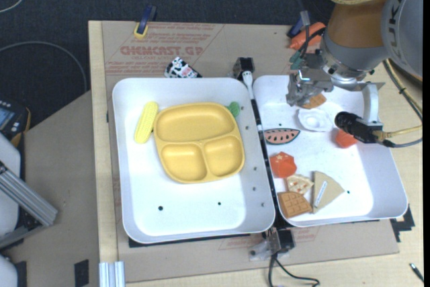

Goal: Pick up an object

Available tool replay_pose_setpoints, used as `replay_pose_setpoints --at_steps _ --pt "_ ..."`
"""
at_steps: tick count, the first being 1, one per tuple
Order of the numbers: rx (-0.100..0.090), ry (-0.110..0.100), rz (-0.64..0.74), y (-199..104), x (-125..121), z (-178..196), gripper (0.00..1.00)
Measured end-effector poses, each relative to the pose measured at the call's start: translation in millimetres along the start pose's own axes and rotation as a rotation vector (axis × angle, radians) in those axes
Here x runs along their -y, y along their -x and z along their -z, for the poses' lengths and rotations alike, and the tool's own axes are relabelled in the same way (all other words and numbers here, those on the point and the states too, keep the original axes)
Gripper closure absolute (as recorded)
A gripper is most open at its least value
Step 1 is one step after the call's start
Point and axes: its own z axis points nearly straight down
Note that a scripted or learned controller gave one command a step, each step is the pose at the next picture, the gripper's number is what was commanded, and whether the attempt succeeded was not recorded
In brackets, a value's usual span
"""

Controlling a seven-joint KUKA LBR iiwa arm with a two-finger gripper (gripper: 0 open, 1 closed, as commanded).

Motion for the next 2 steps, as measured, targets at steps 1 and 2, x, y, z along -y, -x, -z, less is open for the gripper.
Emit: replay_pose_setpoints --at_steps 1,2 --pt "0.001 -0.002 0.001 -0.1 -9.6 -17.0 1.00" --pt "0.000 -0.002 0.001 -8.8 -0.3 -17.1 1.00"
